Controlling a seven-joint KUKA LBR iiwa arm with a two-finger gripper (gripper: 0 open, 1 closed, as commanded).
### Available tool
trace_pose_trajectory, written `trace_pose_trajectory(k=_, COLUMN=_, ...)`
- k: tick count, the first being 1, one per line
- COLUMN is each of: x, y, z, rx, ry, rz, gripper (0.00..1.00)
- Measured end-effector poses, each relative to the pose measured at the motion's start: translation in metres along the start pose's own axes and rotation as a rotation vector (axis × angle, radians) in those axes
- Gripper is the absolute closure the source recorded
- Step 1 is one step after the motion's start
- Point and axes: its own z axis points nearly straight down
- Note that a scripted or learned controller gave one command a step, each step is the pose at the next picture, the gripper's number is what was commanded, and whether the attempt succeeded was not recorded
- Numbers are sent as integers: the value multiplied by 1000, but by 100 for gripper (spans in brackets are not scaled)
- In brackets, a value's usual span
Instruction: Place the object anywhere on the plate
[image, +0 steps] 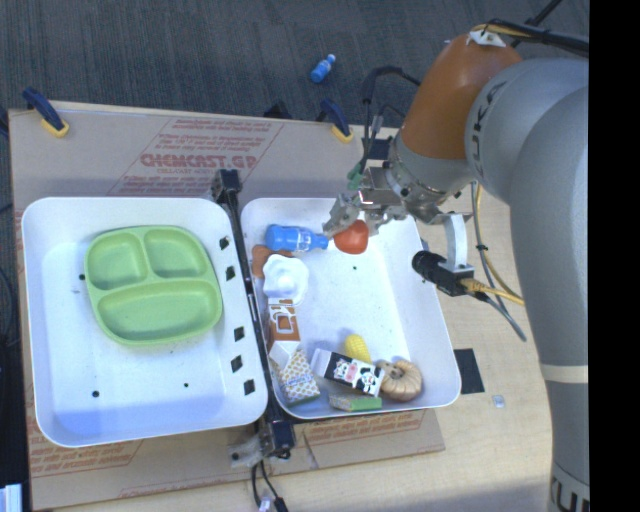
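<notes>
Camera view, looking down at a slant: you had two white bins side by side on cardboard. The left bin (45, 330) held a green plate (152, 284) w/ three compartments, nothing on it. The right bin (425, 330) held the clutter: a blue bottle (293, 238) near the top, a white cup (285, 277) just below it, a small carton (283, 322), and along the bottom a black-and-white box (352, 372), a yellow piece (357, 347) and a brown donut-like toy (402, 378). The grey arm w/ orange band came in from the right; its gripper (352, 222) sat low at the top of the right bin, right over a red tomato-like object (351, 239). The fingertips were hidden from you, so a grasp couldn't be confirmed. Judged step: pick phase, approx. at the grasp. Next you'd need a firm grip, a lift clear of the bin wall, then travel left to the plate.
</notes>
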Motion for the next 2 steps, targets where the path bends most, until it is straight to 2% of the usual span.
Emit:
trace_pose_trajectory(k=1, x=54, y=-55, z=43, rx=4, ry=0, rz=0, gripper=100)
trace_pose_trajectory(k=2, x=130, y=-19, z=-2, rx=0, ry=1, rz=0, gripper=100)
